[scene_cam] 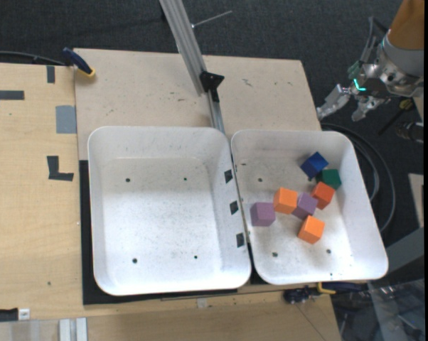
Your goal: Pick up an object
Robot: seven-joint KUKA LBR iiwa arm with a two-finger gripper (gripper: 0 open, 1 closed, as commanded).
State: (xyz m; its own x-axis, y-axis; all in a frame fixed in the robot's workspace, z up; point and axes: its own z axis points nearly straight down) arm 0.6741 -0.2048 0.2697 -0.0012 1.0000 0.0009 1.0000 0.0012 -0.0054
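Observation:
Several small blocks lie in the right bin (363, 254): a blue one (314, 164), a green one (332, 177), three orange ones (286, 199) (323, 192) (311, 229) and two purple ones (262, 214) (306, 204). My gripper (345, 105) hangs beyond the far right corner of that bin, up and right of the blue block. Its fingers are spread open with nothing between them.
The left bin (100, 190) sits beside the right one, sharing a middle wall. A slanted metal rail (189, 45) runs down to the gap between the bins. Dark cables (381, 183) curve along the right bin's outer side.

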